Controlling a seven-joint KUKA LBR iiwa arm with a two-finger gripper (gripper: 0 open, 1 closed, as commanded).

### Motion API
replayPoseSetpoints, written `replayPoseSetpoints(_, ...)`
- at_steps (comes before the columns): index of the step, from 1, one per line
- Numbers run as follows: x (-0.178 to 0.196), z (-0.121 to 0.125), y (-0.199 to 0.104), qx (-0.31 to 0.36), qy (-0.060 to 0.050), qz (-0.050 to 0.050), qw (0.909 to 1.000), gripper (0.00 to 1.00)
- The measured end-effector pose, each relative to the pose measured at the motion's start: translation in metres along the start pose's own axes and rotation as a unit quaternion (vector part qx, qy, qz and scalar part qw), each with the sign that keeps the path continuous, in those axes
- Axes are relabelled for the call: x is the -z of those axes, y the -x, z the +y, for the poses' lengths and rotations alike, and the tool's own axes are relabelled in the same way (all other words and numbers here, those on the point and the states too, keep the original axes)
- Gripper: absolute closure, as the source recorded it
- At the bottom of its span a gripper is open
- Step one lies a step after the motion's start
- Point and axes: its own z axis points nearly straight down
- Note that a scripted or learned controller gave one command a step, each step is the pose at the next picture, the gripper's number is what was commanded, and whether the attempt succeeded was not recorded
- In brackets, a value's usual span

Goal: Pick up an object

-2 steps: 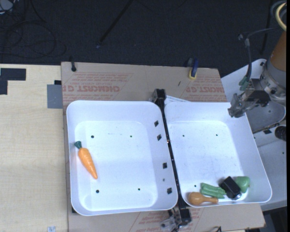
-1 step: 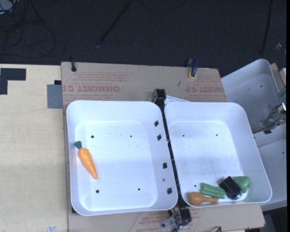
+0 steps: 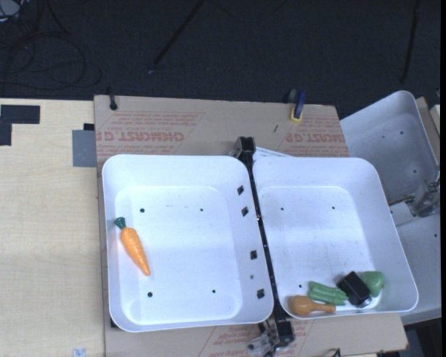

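Pale wood-grain surface [image 3: 37, 222] carries a brown printed cardboard sheet [image 3: 208, 129], and the two bins sit on that sheet side by side, presumably so they stay put under the camera.

Left shallow white plastic bin [image 3: 178, 177]: holds one item, an orange plastic toy carrot with a green stub top [image 3: 134, 249]. It lies flat on the floor close to the left wall, green end toward the far side, tip pointing near and slightly right. Well apart from everything else; open floor on its right and near sides. Judged the easiest candidate for the pick, since nothing crowds it, though the wall on its left may limit approach from that side.

Right shallow white plastic bin [image 3: 320, 199]: three or four small items bunched in the near right corner, likely having slid there against the curved wall. A green toy vegetable, long and pod-like [image 3: 327, 293], lies beside a small black block-shaped object [image 3: 354, 288], which rests partly on or against a rounder green piece [image 3: 374, 280]; cannot tell if the green parts are one item or two. A tan-orange pear-shaped toy [image 3: 309, 306] lies just nearer, touching or almost touching the pod. Judged harder to grasp: crowded, and close to the rim.

Tool: state cannot be told from this frame. No object lifted; task not yet begun as things lie.
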Motion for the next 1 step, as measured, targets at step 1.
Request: replayPoseSetpoints(1, 0.0396, 0.0010, 0.0011, 0.001, 0.003, -0.001, 1.0000, 1.00)
